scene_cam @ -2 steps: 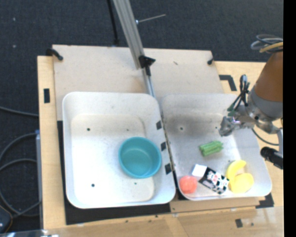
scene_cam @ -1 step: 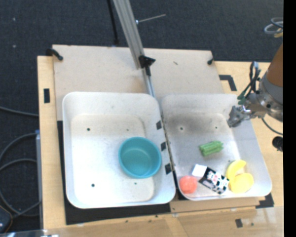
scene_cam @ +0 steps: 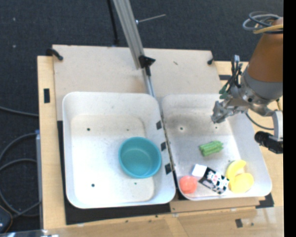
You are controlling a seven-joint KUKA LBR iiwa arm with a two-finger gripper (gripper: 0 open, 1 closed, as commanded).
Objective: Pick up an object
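From the overhead camera, the grey arm's end effector (scene_cam: 221, 113) hangs over the upper part of the right shallow white bin (scene_cam: 187, 107), carrying nothing that can be seen; whether it is open or closed I cannot tell. The candidates lie lower in that bin: a green ridged block (scene_cam: 210, 147) alone near the middle; a yellow rounded toy (scene_cam: 239, 177), a black-and-white patterned piece (scene_cam: 213, 179) and a small orange-red ball (scene_cam: 188, 184) crowded at the lower edge; a teal plastic bowl (scene_cam: 139, 156) sits in the left white bin (scene_cam: 89, 112) on the counter (scene_cam: 47, 132). In my judgement the green block is the best target: isolated, away from the walls; descend centred, spanning its narrow width.
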